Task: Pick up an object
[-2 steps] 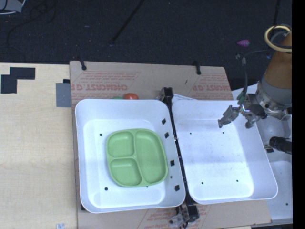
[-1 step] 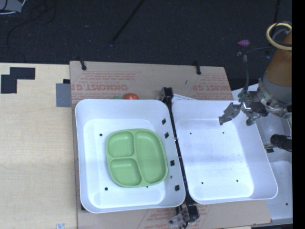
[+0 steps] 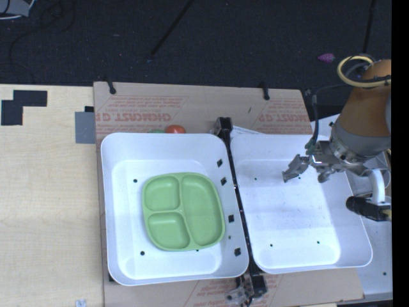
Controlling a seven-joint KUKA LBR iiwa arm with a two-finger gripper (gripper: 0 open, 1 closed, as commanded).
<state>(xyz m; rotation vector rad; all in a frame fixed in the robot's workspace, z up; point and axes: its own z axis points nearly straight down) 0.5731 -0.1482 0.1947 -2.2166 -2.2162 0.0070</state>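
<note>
At the lower middle of the frame, the near rims of the two white bins meet over a black clamp (image 3: 250, 286) on the counter (image 3: 45, 203), which is pale wood-grain board with brown printed cardboard (image 3: 192, 107) laid under the bins. The left bin (image 3: 121, 261) is smooth, shallow plastic with rounded corners, and in it lies the green plate (image 3: 183, 211), a matte, rounded-rectangle tray moulded into three compartments. Its long axis runs from the upper left toward the lower right of the frame, tilted slightly off the bin's sides, and it lies flat, hollow side up. The right bin (image 3: 300, 248) has the same shape. Above its upper right part hangs the gripper (image 3: 308, 168), grey metal below the arm's orange band (image 3: 374, 75); the jaws appear spread apart, with nothing between them. A small red-orange round object (image 3: 175, 130) sits just behind the left bin's far rim.
</note>
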